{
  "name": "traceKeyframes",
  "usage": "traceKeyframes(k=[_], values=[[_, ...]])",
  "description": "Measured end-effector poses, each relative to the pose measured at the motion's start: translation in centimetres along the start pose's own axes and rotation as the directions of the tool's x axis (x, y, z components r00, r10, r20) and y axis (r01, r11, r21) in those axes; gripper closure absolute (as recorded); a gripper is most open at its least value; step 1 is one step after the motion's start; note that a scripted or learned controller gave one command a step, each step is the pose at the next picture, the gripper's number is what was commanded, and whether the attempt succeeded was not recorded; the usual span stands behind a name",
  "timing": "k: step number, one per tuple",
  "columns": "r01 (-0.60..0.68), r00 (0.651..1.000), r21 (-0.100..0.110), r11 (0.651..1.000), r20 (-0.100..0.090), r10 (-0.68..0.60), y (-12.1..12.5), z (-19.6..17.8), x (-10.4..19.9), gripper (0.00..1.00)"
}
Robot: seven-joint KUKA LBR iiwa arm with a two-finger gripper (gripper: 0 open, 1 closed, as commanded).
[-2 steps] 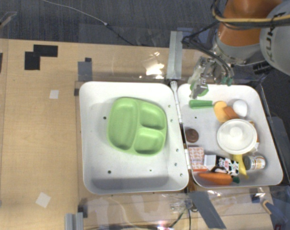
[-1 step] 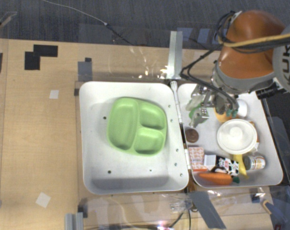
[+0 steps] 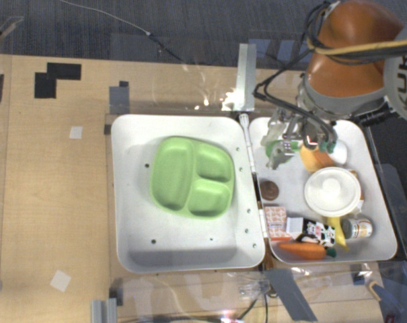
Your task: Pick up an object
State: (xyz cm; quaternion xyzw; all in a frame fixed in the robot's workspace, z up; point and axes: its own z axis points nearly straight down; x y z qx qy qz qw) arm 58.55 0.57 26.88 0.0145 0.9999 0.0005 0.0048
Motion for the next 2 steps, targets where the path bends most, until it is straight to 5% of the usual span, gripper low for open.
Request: traceKeyframes(k=[1,2], values=[[0.029,1.000,0.001,1.000,-0.002,-0.029,-2.3,-0.2,6.4,1.00],[0.306,0.952,0.001,0.952,-0.001,-0.306,-7.8,-0.8,6.0,1.00]])
